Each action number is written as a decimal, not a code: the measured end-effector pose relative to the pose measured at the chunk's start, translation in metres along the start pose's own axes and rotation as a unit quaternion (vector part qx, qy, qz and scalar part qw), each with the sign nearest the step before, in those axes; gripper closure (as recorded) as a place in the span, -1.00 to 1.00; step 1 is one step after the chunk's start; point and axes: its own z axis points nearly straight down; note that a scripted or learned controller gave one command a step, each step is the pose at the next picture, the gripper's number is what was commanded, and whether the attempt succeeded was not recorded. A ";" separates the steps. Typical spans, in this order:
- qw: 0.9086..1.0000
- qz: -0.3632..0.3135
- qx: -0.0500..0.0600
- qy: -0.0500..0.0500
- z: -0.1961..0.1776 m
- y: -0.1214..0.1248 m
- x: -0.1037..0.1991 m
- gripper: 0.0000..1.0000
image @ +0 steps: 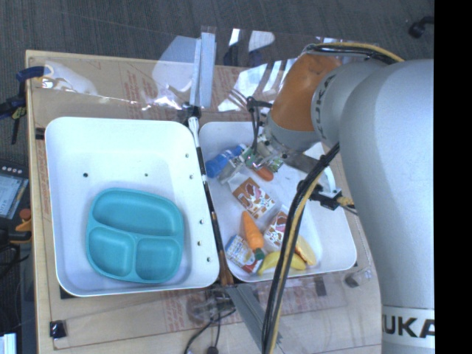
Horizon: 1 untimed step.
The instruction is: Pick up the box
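My arm [383, 168] reaches in from the right, its broad grey body covering much of the right bin's [335, 253] far side, and the orange band [299, 94] above my wrist sits over the bin's upper edge. From there my wrist bends down and toward the divide between the two bins, so that my claw [258, 159] hangs low over the upper part of the right bin. It is small and partly hidden by my own wrist, and I cannot tell how it is set or whether it grips anything. Just beside it, toward the left, lies a blue packet [221, 163], and a small orange-red item [264, 174] sits right beneath it. The box [254, 197], brown with a printed picture on top, lies flat in the middle of the right bin, just below my claw and apart from it. Further down the same bin are a toy carrot [253, 231], a second small printed box [276, 229], a little carton [240, 251] and a yellow banana [284, 258] crowded together near the lower edge. A black cable [284, 257] runs down from my arm across that corner. The left bin [110, 146] holds a teal divided tray [135, 234].
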 end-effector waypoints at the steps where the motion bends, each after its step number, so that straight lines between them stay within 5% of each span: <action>1: 0.998 -0.058 0.000 0.000 0.003 -0.038 0.031 -1.00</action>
